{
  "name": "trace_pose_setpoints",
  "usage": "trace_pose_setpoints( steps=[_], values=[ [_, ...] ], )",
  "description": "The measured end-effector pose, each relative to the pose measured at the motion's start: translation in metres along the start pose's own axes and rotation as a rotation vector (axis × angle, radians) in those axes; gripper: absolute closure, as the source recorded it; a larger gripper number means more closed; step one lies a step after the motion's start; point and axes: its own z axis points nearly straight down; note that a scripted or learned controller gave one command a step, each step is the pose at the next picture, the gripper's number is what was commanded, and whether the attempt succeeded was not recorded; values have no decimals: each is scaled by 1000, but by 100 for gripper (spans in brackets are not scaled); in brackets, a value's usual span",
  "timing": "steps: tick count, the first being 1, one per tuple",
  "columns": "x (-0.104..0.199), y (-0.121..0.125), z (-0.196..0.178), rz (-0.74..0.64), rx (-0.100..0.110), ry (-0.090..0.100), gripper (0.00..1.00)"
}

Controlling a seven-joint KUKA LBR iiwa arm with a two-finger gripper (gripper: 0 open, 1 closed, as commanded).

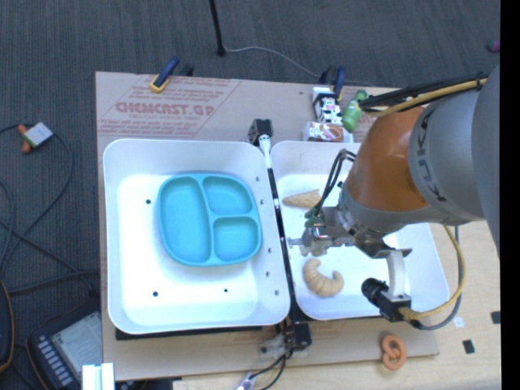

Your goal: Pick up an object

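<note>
The claw (pixel 313 238) hangs low in the right white bin (pixel 422 287), near its left wall; whether it is spread or pressed together cannot be told. The grey arm with the orange band (pixel 390 165) bends over it from the right. 2 tan croissant-shaped pastries lie nearby: 1 (pixel 322 280) just below, 1 (pixel 302 198) above. The left white bin (pixel 122 226) holds a blue 3-compartment plastic plate (pixel 207 218).
</note>
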Motion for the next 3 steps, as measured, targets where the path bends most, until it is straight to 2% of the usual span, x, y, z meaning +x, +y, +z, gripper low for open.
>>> trace_pose_setpoints(
  steps=[1, 2, 3],
  values=[
    [-4, 13, 0, -1, 0, 1, 100],
    [10, 1, 0, 0, 0, 0, 100],
    [8, 2, 0, -1, 0, 0, 100]
  ],
)
